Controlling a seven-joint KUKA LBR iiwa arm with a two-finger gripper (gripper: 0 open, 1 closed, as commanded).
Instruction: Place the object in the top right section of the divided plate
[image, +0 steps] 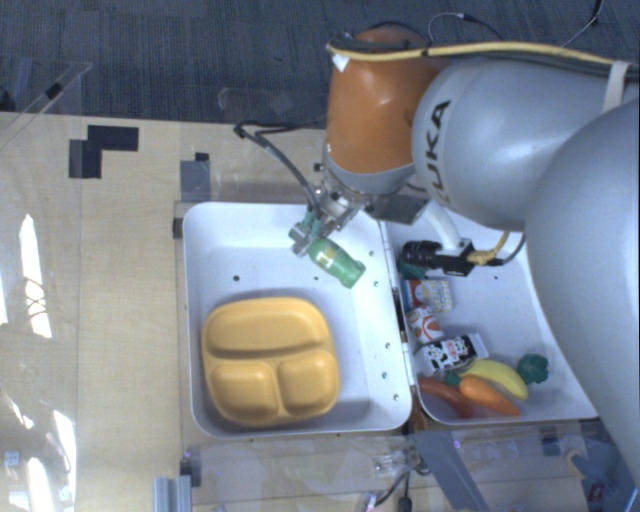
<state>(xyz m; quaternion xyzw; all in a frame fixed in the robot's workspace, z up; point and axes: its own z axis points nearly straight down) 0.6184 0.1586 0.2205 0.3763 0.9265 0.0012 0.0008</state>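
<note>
A yellow divided plate (268, 358) lies in the front half of the left bin (214, 250), with one long section at the back and two smaller ones at the front. Behind it and to the right, my gripper (312, 236) hangs over the bin's back right part, shut on a green bottle (337, 262). The bottle sticks out of the fingers toward the lower right, tilted, close to the wall between the bins. It is clear of the plate, a short way beyond the plate's far right corner.
The right bin (560, 400) holds a banana (497, 376), a carrot (488, 396), a red vegetable (445, 393), a green item (533, 367) and small cartons (432, 296). The big grey arm (520, 150) covers the right bin's back. A black cable (275, 150) loops over the left bin's back rim.
</note>
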